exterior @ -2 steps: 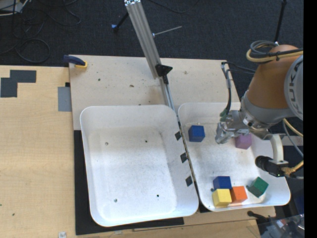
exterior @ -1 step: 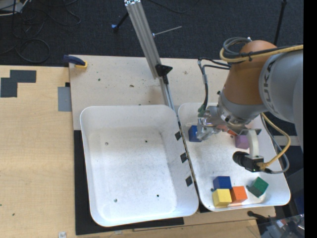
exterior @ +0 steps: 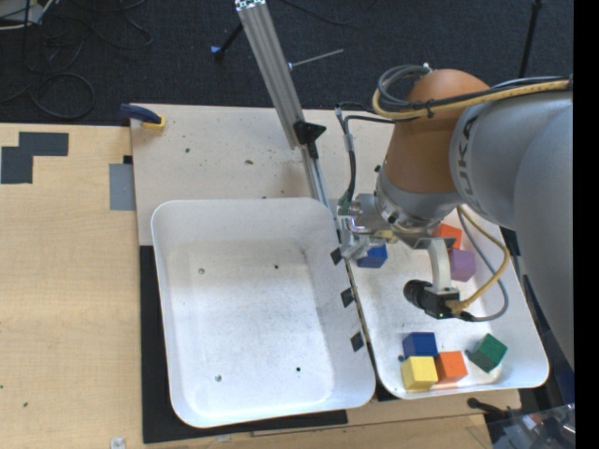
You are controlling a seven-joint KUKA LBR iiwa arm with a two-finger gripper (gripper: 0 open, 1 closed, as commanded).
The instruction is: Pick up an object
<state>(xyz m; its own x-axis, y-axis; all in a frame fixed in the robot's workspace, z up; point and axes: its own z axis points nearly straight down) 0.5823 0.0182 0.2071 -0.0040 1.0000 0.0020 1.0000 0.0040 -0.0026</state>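
The left bin (exterior: 243,382) sits bare beside the right bin (exterior: 529,368). At the wall between them the gripper (exterior: 358,241) hangs over a blue block (exterior: 372,257), apparently raised between pinching fingers, though shadow blurs this. Spare blocks (exterior: 435,363) cluster at the near corner.

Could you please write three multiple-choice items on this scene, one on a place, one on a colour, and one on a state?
1. Where do the small blocks lie?
A. the left bin
B. the right bin
C. the wooden bench

2. What colour is the block at the right bin's near edge, left of the orange one?
A. yellow
B. white
C. pink

3. What is at the hand?
A. a green block
B. nothing near it
C. a blue block

Answers:
1 B, the blocks sit in the right bin.
2 A, the yellow block adjoins the orange block.
3 C, a blue block sits right at the hand.
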